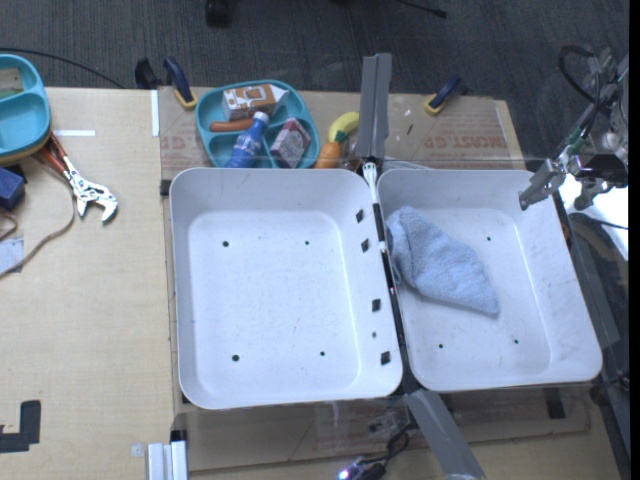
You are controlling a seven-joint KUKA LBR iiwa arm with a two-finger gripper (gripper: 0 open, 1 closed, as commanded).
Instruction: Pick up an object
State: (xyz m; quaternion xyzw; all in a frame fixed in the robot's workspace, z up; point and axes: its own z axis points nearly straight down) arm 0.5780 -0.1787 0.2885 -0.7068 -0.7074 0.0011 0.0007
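Note:
A crumpled grey-blue cloth (440, 265) lies in the right white bin (540, 348), against its left wall and reaching toward the middle. The left white bin (270, 368) sits beside it. My gripper (556, 175) hangs at the far right, above the right bin's upper right corner, well apart from the cloth. Cables and the wrist parts blur it, and nothing shows in it.
Behind the left bin stands a teal tray (212, 108) with a blue bottle, a small box and packets. A banana (343, 126) lies next to it. A wrench (88, 193) and a teal dish (20, 108) sit on the wooden bench at left.

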